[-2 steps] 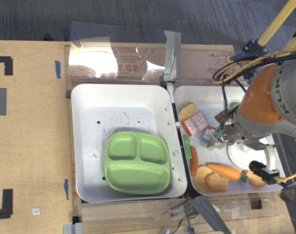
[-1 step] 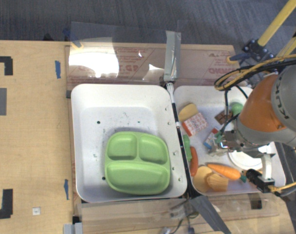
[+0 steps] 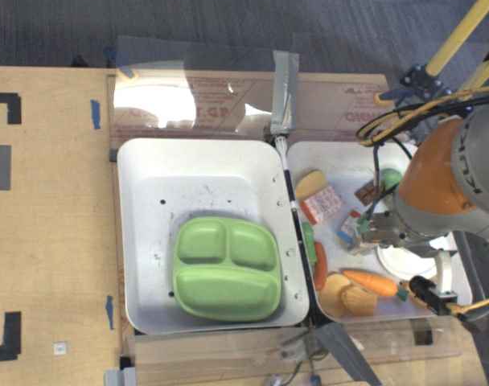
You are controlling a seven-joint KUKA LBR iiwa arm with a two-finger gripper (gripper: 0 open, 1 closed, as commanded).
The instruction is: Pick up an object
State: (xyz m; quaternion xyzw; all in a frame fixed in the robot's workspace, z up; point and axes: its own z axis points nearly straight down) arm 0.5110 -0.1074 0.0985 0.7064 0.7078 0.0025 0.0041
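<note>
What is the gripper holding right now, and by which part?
It cannot be told: the gripper sits low in the right white bin, among small items, with its tips obscured.

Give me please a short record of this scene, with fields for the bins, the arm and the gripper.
left bin: holds a green divided tray
right bin: holds a carrot, a red-and-white packet, a white plate and other small items
arm: reaches over the right bin
gripper: low among the items; grasp cannot be told
</note>
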